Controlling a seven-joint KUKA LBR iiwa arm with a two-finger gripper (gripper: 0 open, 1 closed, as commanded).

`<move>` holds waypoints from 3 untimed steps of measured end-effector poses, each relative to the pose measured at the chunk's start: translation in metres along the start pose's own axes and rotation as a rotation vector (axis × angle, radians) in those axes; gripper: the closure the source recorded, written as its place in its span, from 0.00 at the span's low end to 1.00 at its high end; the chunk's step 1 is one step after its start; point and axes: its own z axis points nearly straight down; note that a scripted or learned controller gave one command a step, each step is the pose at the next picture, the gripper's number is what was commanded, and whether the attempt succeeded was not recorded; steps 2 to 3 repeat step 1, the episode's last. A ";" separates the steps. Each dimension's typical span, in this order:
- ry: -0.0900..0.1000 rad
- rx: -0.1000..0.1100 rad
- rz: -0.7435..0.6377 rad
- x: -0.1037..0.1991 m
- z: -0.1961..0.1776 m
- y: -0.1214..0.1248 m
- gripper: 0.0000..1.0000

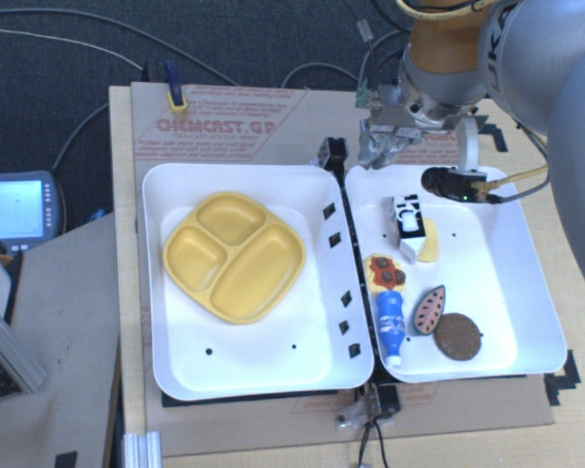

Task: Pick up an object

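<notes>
My gripper [382, 152] hangs over the far left corner of the right bin [526, 281], with nothing seen in it. Several small things lie in that bin. A black and white box [407, 214] is nearest, just in front of the gripper, with a pale yellow wedge [429, 246] beside it. Closer to the front lie a round orange and red piece [385, 272], a blue bottle [390, 324], a spotted reddish oval [429, 309] and a brown round disc [458, 336].
A yellow divided plate [235, 255] lies in the left bin [166, 339]. A divider with black clips [343, 261] separates the two bins. Behind the bins, a cardboard sheet [224, 115] covers the bench.
</notes>
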 end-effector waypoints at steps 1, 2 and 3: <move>0.001 0.004 -0.001 0.056 0.018 0.002 1.00; 0.001 0.004 -0.001 0.056 0.018 0.002 1.00; 0.001 0.004 -0.001 0.056 0.018 0.002 1.00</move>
